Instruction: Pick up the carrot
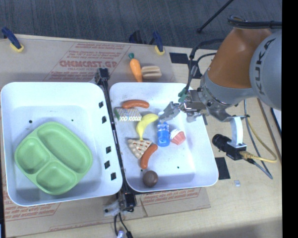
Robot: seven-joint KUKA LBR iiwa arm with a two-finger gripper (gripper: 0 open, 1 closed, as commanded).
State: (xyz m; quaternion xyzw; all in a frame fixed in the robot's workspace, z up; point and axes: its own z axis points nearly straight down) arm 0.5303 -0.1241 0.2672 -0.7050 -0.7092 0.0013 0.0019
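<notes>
The carrot [135,68], orange with a green top, lies on the cardboard just beyond the far edge of the right bin [201,167], next to a tan bun [151,72]. My gripper [169,111] hangs over the middle of the right bin, just above a blue bottle [162,134] and right of a banana [145,123]. It is well below and to the right of the carrot, and nothing shows in its grasp.
The right bin also holds a sausage [135,103], a patterned block [129,114], a pizza slice [139,146], a second sausage [149,155], a red-and-white piece [178,137] and a brown ball [149,178]. A green divided plate [53,156] sits in the left bin [10,98].
</notes>
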